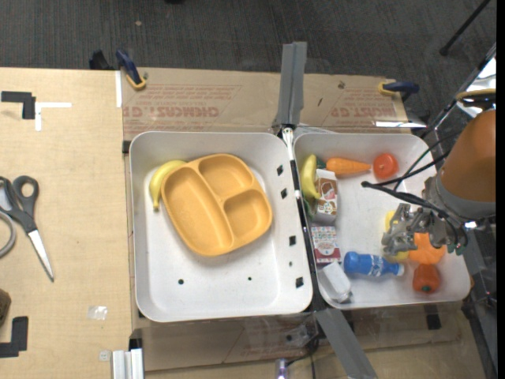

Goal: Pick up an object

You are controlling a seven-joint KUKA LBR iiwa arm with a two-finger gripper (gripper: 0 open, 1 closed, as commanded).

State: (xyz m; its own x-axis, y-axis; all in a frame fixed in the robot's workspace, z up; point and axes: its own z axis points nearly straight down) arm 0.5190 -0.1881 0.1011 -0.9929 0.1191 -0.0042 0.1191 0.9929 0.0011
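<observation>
My gripper (398,231) hangs low over the right side of the right bin (359,144), reaching in from the right under the arm's orange band (477,160). Directly beneath it lies a small yellow object (399,249), partly hidden by it, with an orange fruit-like object (431,249) touching on its right. A blue bottle (371,265) lies just left and below. An orange-red pepper (426,279) sits at the bin's near right corner. Whether anything is between the jaws is hidden.
The right bin also holds a carrot (347,165), a red tomato (385,165), a small banana (308,176), a brown carton (326,196), a red-white packet (325,243) and a white item (335,283). The left bin (205,302) holds a yellow divided plate (217,204) and a banana (162,180). Scissors (28,219) lie far left.
</observation>
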